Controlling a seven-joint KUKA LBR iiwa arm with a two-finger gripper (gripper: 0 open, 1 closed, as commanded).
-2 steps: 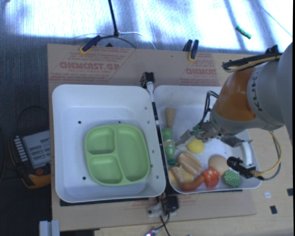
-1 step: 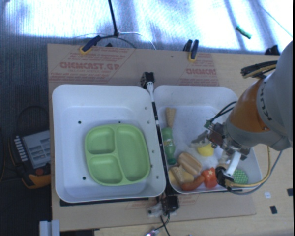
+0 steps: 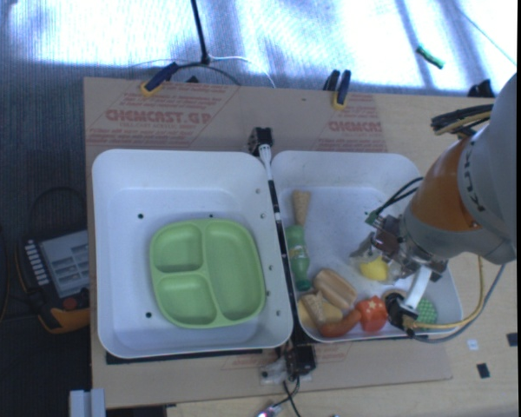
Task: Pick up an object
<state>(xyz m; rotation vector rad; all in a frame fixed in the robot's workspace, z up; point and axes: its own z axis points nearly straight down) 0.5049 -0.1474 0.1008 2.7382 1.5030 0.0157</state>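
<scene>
The hand (image 3: pixel 389 252) sits low in the right bin (image 3: pixel 347 168), and the yellow lemon-like toy (image 3: pixel 375 270) lies right at it, just below and a touch toward the bin's front wall, close enough that they look to be touching. The toy is roundish, so no long axis dictates the approach; a short drop straight down would likely suffice. The wrist and cabling crowd the tool, so I cannot tell whether it is open or closed, nor whether anything sits in it.

Further toward the front from the hand lie a red tomato-like piece (image 3: pixel 372 313) and a hot dog bun (image 3: pixel 333 287). Off to the hand's far side, by the divider, stand a green bottle (image 3: pixel 297 259) and an ice-cream cone (image 3: pixel 302 203). The green divided plate (image 3: pixel 207 272) rests well apart in the left bin (image 3: pixel 122 181).
</scene>
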